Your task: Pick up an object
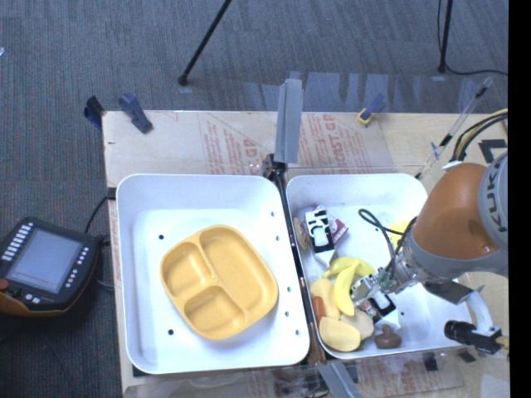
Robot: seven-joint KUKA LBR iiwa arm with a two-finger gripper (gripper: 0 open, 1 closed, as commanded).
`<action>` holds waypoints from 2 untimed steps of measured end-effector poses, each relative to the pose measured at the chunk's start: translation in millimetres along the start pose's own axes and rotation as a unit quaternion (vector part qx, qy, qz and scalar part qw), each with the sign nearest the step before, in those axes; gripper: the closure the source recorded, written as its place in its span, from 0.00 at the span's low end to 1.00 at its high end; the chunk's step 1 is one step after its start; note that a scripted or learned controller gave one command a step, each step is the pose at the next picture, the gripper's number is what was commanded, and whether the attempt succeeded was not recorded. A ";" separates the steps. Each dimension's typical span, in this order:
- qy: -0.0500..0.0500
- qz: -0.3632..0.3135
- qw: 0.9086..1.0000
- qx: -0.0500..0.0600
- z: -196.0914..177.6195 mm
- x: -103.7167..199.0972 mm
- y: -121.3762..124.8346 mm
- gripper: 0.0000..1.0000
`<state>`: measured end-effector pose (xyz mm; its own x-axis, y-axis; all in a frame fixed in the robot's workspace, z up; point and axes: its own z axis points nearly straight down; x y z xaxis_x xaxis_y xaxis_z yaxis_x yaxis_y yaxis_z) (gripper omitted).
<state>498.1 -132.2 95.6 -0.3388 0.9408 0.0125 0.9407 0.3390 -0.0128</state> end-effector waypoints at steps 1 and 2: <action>-0.004 0.131 0.991 -0.004 -55.4 29.3 58.9 1.00; -0.004 0.115 0.993 -0.005 -96.2 55.7 121.5 1.00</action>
